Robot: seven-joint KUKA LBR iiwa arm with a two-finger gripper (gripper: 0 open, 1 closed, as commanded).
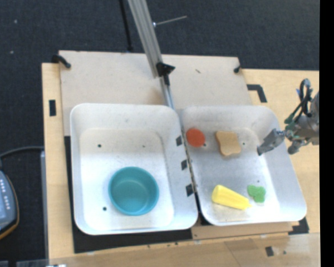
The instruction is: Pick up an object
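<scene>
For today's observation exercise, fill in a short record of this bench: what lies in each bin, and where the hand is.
left bin: teal bowl, near front
right bin: orange ball, tan sponge, yellow piece, green piece
back row: ball, sponge
front row: yellow piece, green piece beside it
hand: over right bin's right rim, holding nothing visible
</scene>
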